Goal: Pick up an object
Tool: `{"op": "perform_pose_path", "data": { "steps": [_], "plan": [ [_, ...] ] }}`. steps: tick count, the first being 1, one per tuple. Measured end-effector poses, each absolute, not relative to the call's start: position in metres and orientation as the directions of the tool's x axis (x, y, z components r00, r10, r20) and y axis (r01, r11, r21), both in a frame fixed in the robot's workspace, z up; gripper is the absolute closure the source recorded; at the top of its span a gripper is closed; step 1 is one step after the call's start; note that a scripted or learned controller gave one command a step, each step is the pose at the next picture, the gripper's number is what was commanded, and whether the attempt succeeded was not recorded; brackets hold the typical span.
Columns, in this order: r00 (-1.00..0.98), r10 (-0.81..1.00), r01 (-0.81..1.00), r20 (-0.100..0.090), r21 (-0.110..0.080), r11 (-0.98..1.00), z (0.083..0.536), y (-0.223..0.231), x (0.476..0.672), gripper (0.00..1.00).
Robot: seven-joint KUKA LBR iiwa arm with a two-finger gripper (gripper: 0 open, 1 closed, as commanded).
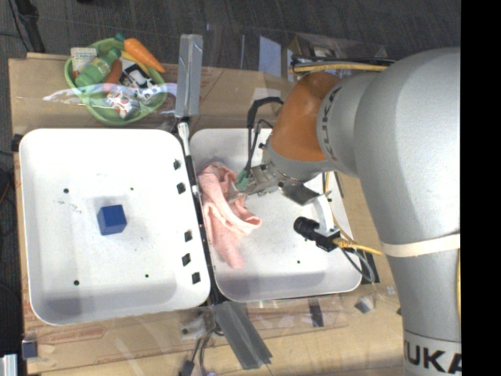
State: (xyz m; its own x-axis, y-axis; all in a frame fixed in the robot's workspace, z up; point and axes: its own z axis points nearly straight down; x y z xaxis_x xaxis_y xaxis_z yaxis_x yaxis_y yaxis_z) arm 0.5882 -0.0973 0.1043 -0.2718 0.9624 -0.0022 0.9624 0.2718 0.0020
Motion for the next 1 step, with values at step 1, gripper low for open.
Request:
{"op": "perform_pose_path", "data": {
  "steps": [1],
  "plan": [
    [-0.273, 0.962, 0.962, -0.001, -0.001, 0.273, 0.1131, -0.0974, 0.5882, 1.00]
  ]
}}
